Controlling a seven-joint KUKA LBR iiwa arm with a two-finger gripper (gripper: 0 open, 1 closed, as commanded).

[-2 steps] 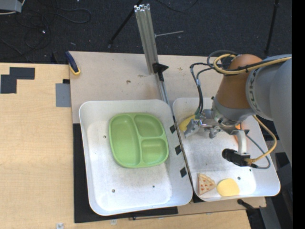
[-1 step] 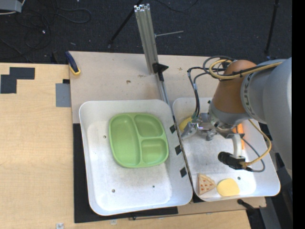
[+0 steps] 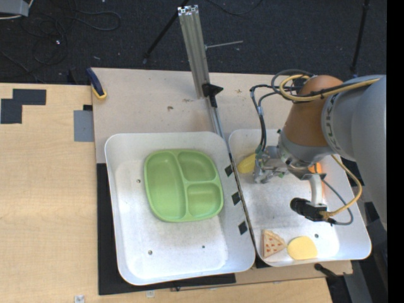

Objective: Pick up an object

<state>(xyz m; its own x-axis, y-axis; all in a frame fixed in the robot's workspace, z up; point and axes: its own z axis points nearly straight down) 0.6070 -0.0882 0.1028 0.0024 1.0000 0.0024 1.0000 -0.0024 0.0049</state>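
Observation:
My gripper (image 3: 266,172) hangs low over the upper left part of the right bin (image 3: 353,248). A small yellow object (image 3: 246,164) lies just to its left, against the bin's left wall; contact between them is unclear. A pizza-slice toy (image 3: 273,243) and a round yellow piece (image 3: 302,248) lie side by side near the right bin's front edge, well below the gripper. The grey arm with its orange band (image 3: 309,115) covers the bin's upper right part.
A green divided plate (image 3: 184,185) rests in the left bin (image 3: 126,232). A metal post (image 3: 194,49) rises behind the bins, with black clips along the wall between them. Cables loop around the wrist.

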